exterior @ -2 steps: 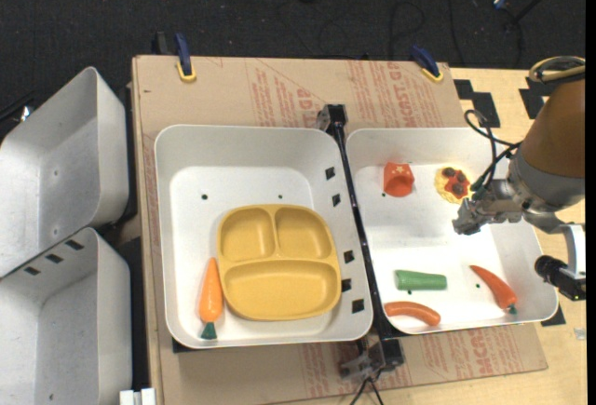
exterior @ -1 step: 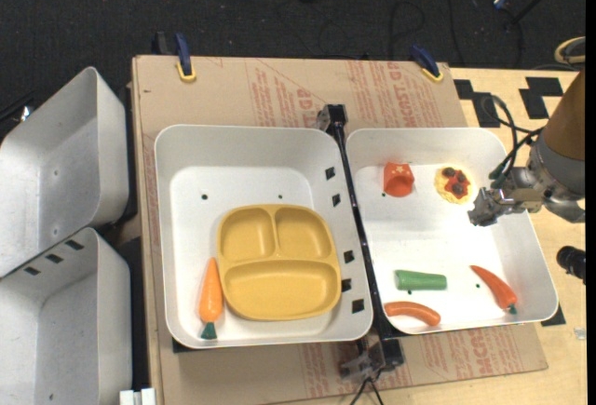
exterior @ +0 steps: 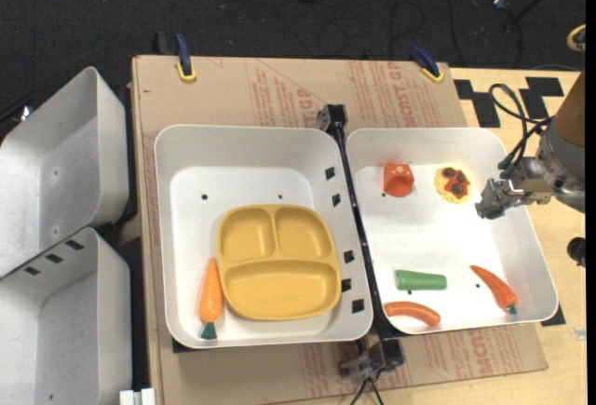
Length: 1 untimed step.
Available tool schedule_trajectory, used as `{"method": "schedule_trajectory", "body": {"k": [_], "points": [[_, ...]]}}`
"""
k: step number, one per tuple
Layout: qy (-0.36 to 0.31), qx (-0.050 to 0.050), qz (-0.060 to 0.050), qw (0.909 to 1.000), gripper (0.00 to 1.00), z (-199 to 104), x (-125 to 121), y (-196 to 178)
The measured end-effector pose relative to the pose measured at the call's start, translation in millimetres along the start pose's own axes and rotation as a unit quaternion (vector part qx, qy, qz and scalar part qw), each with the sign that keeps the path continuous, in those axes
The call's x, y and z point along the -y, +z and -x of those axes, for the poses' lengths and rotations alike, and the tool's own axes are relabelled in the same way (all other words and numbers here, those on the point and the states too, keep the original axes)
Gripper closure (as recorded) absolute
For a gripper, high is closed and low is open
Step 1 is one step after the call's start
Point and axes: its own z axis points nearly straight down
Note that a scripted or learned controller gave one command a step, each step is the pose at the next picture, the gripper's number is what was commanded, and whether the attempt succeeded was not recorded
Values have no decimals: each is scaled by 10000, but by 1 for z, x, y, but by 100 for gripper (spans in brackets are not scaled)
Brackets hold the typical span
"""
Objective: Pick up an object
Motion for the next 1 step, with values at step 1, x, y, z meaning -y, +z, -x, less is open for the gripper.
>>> {"method": "schedule_trajectory", "body": {"k": [1], "points": [[-31,-14,-9,10000,100,-57,-26,3]]}}
